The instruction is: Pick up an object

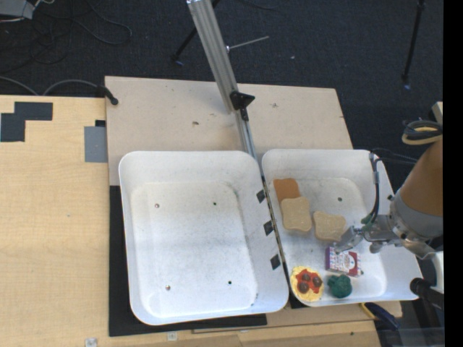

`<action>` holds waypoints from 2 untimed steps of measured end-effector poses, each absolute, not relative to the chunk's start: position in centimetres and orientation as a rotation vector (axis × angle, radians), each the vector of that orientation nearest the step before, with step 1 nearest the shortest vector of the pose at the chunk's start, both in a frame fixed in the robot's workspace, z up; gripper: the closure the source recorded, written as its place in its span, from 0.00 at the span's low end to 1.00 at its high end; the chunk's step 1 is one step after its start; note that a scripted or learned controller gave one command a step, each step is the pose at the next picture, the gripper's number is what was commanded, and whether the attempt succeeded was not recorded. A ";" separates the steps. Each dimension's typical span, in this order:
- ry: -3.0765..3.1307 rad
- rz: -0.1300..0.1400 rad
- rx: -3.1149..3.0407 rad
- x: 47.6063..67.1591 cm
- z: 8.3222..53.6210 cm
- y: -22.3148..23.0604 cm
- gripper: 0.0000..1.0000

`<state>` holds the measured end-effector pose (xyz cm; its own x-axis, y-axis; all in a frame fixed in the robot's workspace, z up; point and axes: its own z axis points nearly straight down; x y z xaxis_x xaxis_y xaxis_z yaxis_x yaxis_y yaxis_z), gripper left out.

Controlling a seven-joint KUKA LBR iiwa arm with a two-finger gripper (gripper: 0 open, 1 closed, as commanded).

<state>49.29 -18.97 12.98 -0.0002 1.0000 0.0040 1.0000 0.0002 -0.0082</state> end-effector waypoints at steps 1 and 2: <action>-2.213 0.002 -2.225 49.4 14.2 -19.2 1.00; -2.225 -0.003 -2.222 49.7 20.3 -18.8 1.00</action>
